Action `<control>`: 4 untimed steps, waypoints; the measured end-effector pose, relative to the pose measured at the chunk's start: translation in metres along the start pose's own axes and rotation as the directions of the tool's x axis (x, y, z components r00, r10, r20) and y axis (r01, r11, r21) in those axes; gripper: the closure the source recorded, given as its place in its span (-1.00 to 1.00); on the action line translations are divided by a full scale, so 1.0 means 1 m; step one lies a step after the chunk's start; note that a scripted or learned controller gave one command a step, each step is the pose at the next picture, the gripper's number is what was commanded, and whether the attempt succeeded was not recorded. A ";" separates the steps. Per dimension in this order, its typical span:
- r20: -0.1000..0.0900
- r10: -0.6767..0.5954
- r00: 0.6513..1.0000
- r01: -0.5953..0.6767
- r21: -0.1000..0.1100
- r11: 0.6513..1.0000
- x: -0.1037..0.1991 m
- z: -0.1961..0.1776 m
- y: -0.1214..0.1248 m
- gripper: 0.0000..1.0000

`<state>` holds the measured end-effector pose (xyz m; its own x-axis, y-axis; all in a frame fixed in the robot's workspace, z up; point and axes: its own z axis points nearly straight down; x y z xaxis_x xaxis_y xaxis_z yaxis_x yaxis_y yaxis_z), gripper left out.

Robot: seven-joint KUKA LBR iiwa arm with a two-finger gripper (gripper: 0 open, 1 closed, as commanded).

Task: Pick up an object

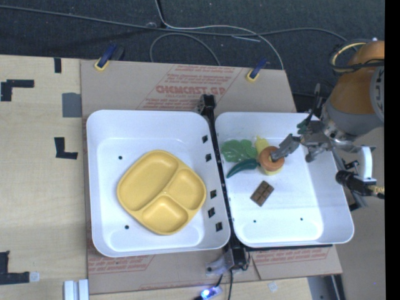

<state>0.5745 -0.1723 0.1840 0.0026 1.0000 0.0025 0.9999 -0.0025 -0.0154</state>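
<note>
While my gripper (282,150) hung over the right bin (325,224), just beside the orange object (270,157) near that bin's far edge, I could not tell its state. I judged the approach underway; next came settling squarely over it.

Bench (37,186), pale wood with black marks, carrying a brown cardboard sheet (187,86) printed in red and held at its far edge by two yellow-and-blue clamps (105,57). On the cardboard, two shallow white bins side by side, touching along their inner walls: left bin (100,167) and right bin (331,224). Black cables (187,30) run across the dark floor beyond the bench.
</note>
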 end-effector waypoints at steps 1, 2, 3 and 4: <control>0.003 -0.004 1.000 0.004 -0.014 1.000 0.000 -0.008 0.003 -1.00; 0.002 -0.004 1.000 0.004 -0.007 1.000 0.004 0.057 0.002 -1.00; 0.001 -0.005 1.000 0.005 -0.037 0.999 0.006 0.079 0.010 -1.00; -0.003 -0.010 1.000 0.009 -0.040 0.999 0.009 0.067 0.012 1.00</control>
<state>0.5857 -0.1629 0.1164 -0.0070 1.0000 0.0057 0.9997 0.0068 0.0242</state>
